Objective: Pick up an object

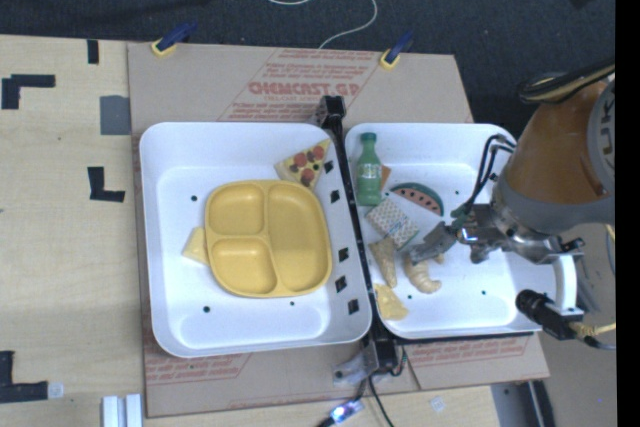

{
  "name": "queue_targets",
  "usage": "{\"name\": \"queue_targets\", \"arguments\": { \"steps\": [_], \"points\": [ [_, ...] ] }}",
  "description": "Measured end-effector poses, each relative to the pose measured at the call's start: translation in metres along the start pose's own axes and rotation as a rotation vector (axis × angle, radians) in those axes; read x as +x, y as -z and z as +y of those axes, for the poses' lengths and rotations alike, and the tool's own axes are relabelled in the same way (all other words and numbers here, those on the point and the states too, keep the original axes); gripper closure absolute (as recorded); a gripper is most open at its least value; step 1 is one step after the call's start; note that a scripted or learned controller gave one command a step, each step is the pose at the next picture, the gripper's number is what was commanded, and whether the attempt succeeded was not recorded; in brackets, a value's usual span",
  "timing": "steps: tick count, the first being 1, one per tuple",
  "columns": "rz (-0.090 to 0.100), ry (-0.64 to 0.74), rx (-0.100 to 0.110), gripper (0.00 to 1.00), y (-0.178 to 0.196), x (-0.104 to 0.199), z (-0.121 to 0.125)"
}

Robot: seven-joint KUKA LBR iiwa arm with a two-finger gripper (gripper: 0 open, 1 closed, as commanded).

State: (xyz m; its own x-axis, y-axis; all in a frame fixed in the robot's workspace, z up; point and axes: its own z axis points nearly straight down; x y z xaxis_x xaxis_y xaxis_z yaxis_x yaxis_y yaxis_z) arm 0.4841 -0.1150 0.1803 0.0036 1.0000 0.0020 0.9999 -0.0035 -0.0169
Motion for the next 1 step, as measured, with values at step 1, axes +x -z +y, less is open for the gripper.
{"name": "queue_targets", "arguments": {
  "steps": [1],
  "points": [
    [-0.002, 0.004, -0.015, 0.0, 0.0067, 0.0003, 0.0033]
  ]
}}
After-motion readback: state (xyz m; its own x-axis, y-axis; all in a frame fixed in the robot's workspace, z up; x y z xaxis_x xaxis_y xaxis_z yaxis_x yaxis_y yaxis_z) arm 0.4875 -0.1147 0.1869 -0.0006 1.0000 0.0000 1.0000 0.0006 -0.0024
